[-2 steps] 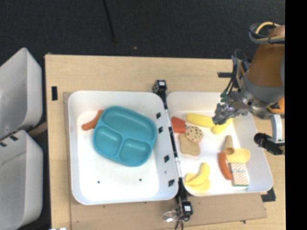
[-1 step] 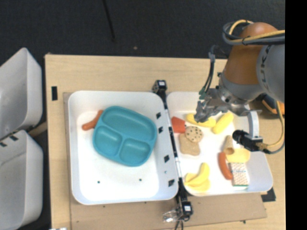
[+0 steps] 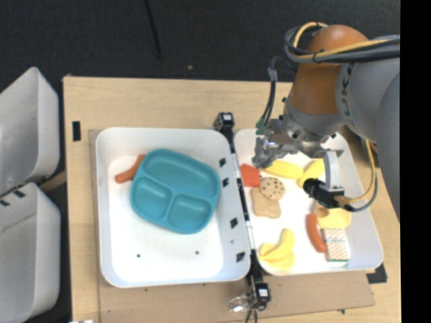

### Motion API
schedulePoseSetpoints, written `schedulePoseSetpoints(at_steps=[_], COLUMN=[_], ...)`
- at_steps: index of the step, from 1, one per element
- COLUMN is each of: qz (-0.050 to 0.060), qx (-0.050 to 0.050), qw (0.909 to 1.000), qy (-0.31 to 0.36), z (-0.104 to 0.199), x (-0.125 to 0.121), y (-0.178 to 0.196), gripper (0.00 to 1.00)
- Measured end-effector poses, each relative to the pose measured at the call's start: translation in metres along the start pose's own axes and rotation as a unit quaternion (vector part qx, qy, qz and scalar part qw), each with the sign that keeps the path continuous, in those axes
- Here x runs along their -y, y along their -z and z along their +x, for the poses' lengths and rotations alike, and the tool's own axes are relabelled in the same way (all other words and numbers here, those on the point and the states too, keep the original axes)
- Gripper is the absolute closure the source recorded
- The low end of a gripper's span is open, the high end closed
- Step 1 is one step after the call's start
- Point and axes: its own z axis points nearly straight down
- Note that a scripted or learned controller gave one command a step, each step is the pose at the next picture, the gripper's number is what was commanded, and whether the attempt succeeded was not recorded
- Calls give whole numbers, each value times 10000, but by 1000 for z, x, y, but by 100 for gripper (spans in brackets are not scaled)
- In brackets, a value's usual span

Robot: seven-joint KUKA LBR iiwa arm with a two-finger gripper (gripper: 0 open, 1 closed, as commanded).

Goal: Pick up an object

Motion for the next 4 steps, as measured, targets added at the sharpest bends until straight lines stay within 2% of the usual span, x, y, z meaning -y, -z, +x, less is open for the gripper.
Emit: schedulePoseSetpoints(at_steps=[1,2,3,4], qz=[-8,-5,-1,15], qx=[-2,0,11,21], qw=[10000,10000,10000,10000], qy=[2,2,-15,-38], z=[46,98,110,100], x=[-15,-48,-41,-36], y=[10,5,12,10], gripper=[100,100,100,100])
